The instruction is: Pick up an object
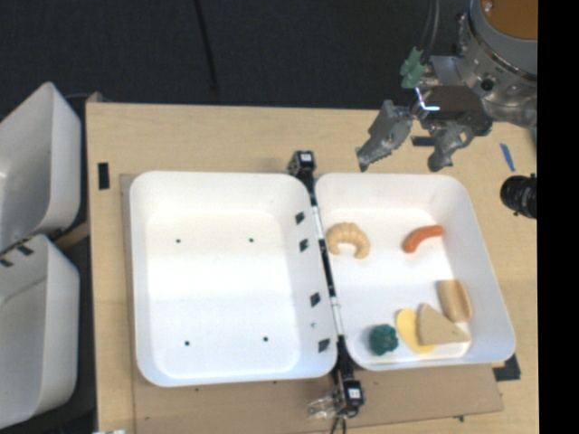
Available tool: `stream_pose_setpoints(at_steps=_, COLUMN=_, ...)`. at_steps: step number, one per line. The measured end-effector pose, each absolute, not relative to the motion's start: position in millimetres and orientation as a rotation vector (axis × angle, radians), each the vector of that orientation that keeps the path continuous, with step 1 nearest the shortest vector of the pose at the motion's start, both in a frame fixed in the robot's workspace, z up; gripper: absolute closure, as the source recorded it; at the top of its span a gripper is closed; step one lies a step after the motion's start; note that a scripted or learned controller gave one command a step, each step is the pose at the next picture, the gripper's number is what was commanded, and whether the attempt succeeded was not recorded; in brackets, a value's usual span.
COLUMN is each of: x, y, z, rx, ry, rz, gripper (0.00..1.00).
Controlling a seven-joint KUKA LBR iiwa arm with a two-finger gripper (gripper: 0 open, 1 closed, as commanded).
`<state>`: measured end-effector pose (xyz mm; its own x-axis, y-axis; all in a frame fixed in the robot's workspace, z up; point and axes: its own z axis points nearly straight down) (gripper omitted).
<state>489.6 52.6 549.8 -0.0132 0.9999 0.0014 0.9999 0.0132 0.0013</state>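
My gripper point(404, 152) hangs wide open and empty above the right bin's point(479, 229) far rim, over the tan bench point(226, 138).

Arm point(507, 25): cut off by the top edge; upper links out of frame.
Yellow piece point(407, 328): partly hidden under the tan wedge point(441, 326); its shape cannot be told.
Left containers point(32, 242): cut off by the left edge.
Green lump point(384, 338): too small to identify.
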Motion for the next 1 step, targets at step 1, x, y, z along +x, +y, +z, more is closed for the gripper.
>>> stream_pose_setpoints(at_steps=1, x=488.9, y=166.2, z=550.8, rx=-2.204, ry=-2.238, rz=-0.003, gripper=0.00)
